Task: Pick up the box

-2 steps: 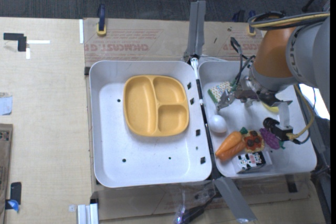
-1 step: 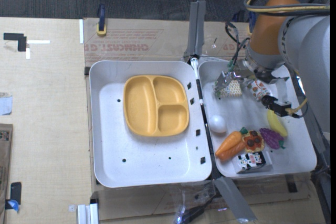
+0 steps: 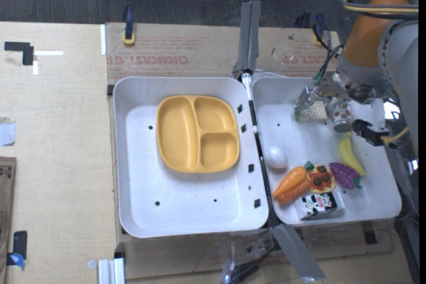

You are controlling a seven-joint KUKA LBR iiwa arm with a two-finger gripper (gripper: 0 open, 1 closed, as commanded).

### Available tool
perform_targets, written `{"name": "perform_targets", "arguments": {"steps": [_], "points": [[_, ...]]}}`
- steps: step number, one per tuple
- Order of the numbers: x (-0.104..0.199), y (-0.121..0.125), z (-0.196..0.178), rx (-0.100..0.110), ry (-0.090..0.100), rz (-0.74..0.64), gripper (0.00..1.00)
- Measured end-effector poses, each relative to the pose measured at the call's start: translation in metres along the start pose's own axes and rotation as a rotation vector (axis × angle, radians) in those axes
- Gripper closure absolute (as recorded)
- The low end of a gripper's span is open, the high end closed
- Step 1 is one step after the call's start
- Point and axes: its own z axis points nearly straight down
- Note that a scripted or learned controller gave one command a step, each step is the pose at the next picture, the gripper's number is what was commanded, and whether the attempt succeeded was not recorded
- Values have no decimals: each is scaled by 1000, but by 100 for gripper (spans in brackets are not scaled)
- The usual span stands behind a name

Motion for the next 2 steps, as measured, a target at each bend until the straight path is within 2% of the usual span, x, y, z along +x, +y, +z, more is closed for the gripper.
{"name": "perform_targets", "arguments": {"steps": [1,2], "points": [[0,1,-10,-2,-2,-3,100],[76,2,-110,0,-9,36,100]]}}
